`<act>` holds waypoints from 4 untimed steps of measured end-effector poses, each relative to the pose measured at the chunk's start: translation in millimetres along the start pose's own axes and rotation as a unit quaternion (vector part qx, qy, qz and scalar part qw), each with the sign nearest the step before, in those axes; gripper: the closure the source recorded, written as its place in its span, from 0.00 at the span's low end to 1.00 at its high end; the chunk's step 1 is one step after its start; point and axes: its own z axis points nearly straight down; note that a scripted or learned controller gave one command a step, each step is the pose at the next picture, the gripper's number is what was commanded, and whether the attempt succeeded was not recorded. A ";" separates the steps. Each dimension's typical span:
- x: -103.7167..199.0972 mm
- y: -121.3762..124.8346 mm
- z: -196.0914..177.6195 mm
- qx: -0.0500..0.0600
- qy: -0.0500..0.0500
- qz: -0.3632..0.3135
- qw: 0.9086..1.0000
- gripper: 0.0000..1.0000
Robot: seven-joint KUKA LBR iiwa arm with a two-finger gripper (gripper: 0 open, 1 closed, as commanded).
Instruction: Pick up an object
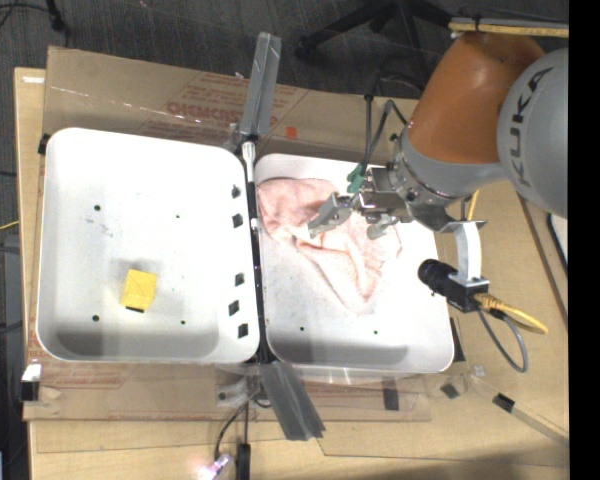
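Note:
A crumpled pale pink cloth (298,208) lies in the right bin (420,343), spread from its upper left corner toward the middle. My gripper (353,221) hangs over the cloth's right part, open, with one grey finger (324,217) on the left and the other to the right. Nothing shows between the fingers. A small yellow block (139,289) rests in the left bin (110,158), near its lower left, far from the gripper.
A grey divider bar (252,168) runs between the two bins. The arm's orange band (465,98) and grey wrist cover the right bin's upper right corner. A black fitting with a yellow cable (450,280) sits at the right bin's right rim.

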 end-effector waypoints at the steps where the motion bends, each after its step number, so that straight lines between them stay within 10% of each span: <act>1: 0.1 0.2 -9.7 0.001 0.000 -0.003 1.000 1.00; 2: 0.2 0.3 -9.8 0.001 -0.001 -0.003 1.000 0.00; 4: -28.3 76.0 198.0 -0.002 0.000 -0.074 0.997 0.00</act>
